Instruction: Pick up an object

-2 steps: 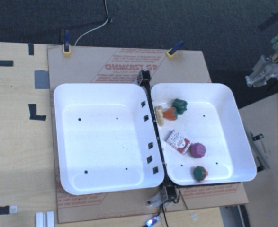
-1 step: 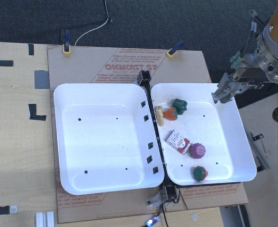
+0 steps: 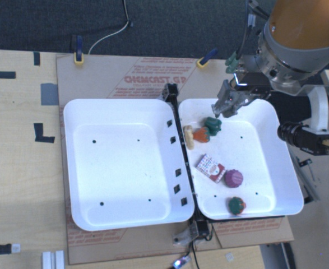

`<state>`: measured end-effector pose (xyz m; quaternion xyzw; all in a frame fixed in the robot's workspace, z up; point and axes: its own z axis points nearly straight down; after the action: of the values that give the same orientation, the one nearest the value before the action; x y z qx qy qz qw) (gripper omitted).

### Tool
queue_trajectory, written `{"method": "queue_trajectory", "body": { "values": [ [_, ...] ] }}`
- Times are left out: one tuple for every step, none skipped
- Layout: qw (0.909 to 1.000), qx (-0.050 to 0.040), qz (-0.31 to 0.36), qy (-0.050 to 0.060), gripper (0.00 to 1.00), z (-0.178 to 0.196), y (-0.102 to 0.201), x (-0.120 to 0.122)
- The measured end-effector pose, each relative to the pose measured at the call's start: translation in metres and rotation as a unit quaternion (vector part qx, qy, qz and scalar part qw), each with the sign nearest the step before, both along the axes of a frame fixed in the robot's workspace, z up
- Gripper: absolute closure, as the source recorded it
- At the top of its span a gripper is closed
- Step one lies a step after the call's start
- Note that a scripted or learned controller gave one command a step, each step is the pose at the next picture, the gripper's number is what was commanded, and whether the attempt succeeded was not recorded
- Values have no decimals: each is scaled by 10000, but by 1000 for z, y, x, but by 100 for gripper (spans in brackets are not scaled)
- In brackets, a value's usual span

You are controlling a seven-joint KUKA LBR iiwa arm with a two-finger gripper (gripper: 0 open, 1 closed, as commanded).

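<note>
The arm (image 3: 296, 32) comes in over the right bin (image 3: 265, 150), grey with its orange band high at the picture's edge, and the gripper (image 3: 226, 108) hangs over that bin's far part, tilted down toward the middle divider (image 3: 178, 150). What the next move seems to turn on is the small dark green object (image 3: 212, 125): it lies just below and a little to the inner side of the gripper tips, very near them, though I can't say whether they touch it. Just beyond it from the gripper, toward the divider, sit an orange piece (image 3: 200, 135) and a pale one (image 3: 188, 137), crowded together. Farther off, toward the near edge of the bin, lie a red-and-white packet (image 3: 210, 168), its long axis running slantwise, then a purple ball (image 3: 233, 177), then a green-and-red thing (image 3: 236, 205). The gripper's tips blur into a dark mass, so whether it is spread or pressed together I cannot tell, and nothing is visibly pinched. The wrist hides part of the bin's far rim.
</note>
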<state>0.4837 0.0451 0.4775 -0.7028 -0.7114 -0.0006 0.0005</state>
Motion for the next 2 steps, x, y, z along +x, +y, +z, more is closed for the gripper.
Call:
{"method": "queue_trajectory", "body": {
  "values": [
    [10000,-13,-30,31,100,-66,59,88],
    [10000,0,-26,-13,100,-26,117,109]
  ]
}}
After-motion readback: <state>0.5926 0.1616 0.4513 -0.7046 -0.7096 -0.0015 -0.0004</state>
